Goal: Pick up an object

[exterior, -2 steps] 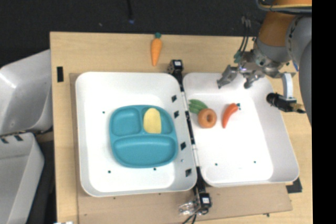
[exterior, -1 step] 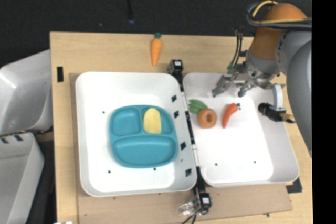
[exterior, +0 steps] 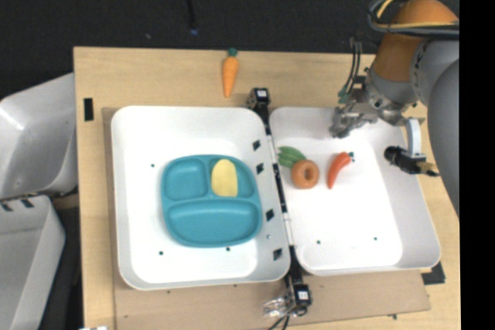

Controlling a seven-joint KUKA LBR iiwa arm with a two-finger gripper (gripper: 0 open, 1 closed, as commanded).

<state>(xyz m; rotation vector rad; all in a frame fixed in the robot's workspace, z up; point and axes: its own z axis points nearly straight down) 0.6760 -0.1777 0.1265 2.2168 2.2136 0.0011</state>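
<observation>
**Three close targets, plenty of ways to miss**

Three small things bunched in the upper left of the right bin [exterior: 402,243]: a red pepper [exterior: 338,168], an orange ring [exterior: 305,174] just left of it, a green piece [exterior: 290,156] touching the ring's upper left edge, hard against the bin's wall; any of them fit for the task. Claw [exterior: 346,123] hanging above and slightly right of the pepper, near the bin's top edge, holding nothing visible; open or closed, cannot tell from this slant.

Likely trouble, judged from the layout:

- Coming straight down from here probably means landing beside the pepper's upper tip, not over its middle; thin and slanted, so apt to roll or skid aside rather than be caught.
- Going for the ring risks nudging the pepper or the green piece, being so close; a rounded shape, likely to squirt out of an off-centre pinch.
- Going for the green piece risks striking the bin's wall.

Well apart, and poor choices from this pose: a carrot [exterior: 230,73] on the bare bench at upper centre; a yellow piece [exterior: 224,178] in a blue tray [exterior: 193,224] in the left bin [exterior: 139,259].
</observation>
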